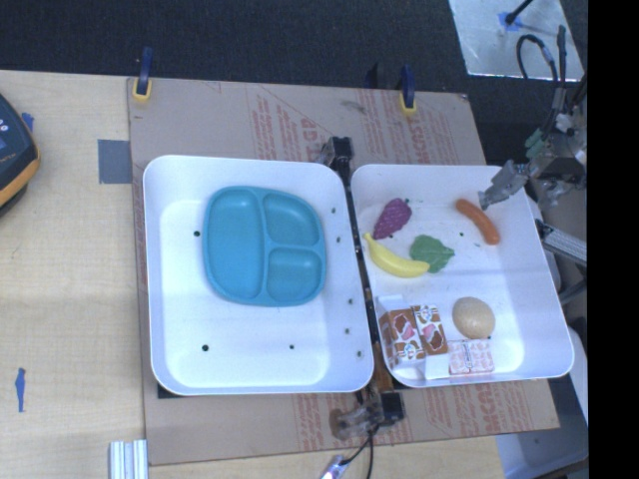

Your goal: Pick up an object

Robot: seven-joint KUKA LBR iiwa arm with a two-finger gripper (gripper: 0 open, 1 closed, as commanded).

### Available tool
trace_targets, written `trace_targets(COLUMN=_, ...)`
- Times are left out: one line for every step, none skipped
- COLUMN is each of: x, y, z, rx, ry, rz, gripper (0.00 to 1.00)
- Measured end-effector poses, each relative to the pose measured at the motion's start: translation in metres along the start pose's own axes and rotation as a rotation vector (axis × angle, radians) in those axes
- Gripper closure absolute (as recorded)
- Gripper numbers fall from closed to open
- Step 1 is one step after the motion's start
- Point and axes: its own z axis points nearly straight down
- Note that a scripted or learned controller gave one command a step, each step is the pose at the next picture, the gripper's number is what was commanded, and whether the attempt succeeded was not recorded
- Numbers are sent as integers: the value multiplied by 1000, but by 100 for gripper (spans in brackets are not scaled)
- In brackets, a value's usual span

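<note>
On the wooden bench (pixel 70 297), a brown cardboard sheet (pixel 250 118) with red print is laid, and it is fixed at its far edge by two small blue and yellow clamps (pixel 143 76). Two shallow white plastic bins are placed on this sheet side by side, touching along their inner edges. The left bin (pixel 170 347) is occupied by a turquoise plastic plate with three compartments (pixel 265 245), which lies flat in the far half of it. The right bin (pixel 529 297) contains several small toy foods. A yellow plastic banana (pixel 394 259) is seen near the inner wall, with a purple bunch of grapes (pixel 393 217) just behind it and a green leafy vegetable piece (pixel 432 251) touching its right end. A brown and white printed carton (pixel 411 332) is lying near the front edge, a small pink and white packet (pixel 469 358) is just to its right, and a beige egg-shaped object (pixel 473 317) is just behind that packet. An orange sausage-shaped toy (pixel 478 221) is found in the far right part of this bin, lying at a slant. The grey gripper (pixel 497 188) is seen at the right, just above the far end of the sausage. Whether its fingers are open or closed cannot be told, and nothing is seen held by it.
</note>
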Motion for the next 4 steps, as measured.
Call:
trace_targets(x=-43, y=28, z=147, rx=4, ry=0, rz=1, gripper=0)
trace_targets(x=-29, y=78, z=193, rx=0, ry=0, rz=-1, gripper=0)
trace_targets(x=-29, y=79, z=182, rx=-1, ry=-1, rz=-3, gripper=100)
trace_targets(x=35, y=79, z=192, rx=-1, ry=0, rz=-3, gripper=100)
